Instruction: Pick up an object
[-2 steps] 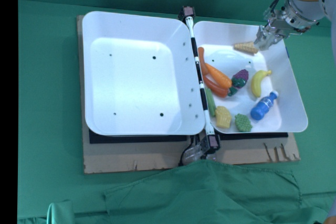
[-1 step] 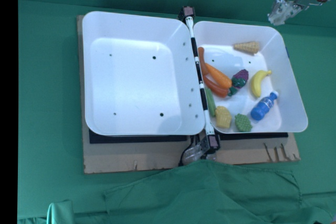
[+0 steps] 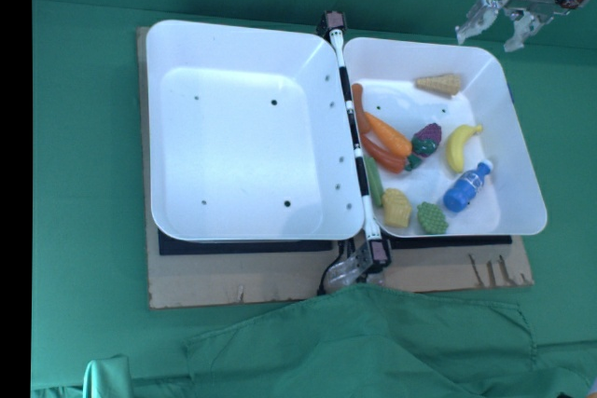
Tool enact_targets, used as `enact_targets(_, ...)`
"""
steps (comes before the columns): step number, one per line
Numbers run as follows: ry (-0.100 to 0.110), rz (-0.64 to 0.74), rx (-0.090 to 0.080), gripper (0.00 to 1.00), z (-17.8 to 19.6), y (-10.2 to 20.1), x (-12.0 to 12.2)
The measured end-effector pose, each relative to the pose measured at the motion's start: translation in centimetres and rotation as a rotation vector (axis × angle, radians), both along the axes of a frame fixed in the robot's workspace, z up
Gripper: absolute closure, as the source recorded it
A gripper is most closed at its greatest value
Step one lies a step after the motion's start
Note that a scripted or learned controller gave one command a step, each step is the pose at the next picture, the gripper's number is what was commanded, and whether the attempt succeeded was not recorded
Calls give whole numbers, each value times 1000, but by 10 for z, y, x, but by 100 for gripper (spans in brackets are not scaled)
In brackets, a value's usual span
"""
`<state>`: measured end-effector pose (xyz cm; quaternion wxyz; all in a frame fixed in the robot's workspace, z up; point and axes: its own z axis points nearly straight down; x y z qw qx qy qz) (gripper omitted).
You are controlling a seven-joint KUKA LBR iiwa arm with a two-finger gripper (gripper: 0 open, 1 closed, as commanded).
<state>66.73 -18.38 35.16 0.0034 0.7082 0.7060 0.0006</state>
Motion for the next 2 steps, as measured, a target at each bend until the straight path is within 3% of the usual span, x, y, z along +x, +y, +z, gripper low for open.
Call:
enact_targets(1, 12, -4, 3, 0, -71, -5, -72)
enact_targets(2, 1, -1, 1, 0, -67, -4, -68)
